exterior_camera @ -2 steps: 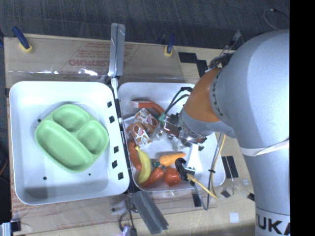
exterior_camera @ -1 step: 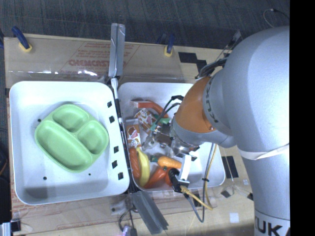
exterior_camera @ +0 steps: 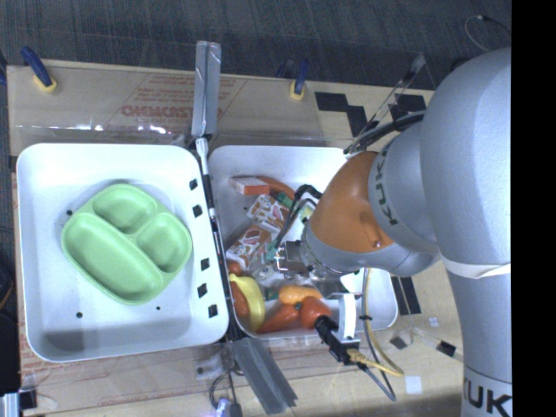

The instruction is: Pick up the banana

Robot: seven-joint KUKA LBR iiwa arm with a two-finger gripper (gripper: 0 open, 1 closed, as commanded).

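right bin (exterior_camera: pixel 228 159), one banana (exterior_camera: pixel 251 296), left bin (exterior_camera: pixel 35 233), one green tray (exterior_camera: pixel 127 241)

Pale green divided plate (exterior_camera: pixel 128 241) in a white bin (exterior_camera: pixel 52 320); beside it, yellow banana (exterior_camera: pixel 250 297), orange and red toys (exterior_camera: pixel 295 311), red-and-white patterned packets (exterior_camera: pixel 254 237).

Bench (exterior_camera: pixel 104 102) w/ 2 white bins (exterior_camera: pixel 35 259) side by side

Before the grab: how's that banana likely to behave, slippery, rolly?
The banana looks like glossy moulded plastic, so probably stiff, light and a bit slick. Its curved shape may pivot or slip under pinch. It's wedged against the orange toy food and the bin wall, so neighbours likely shift too.
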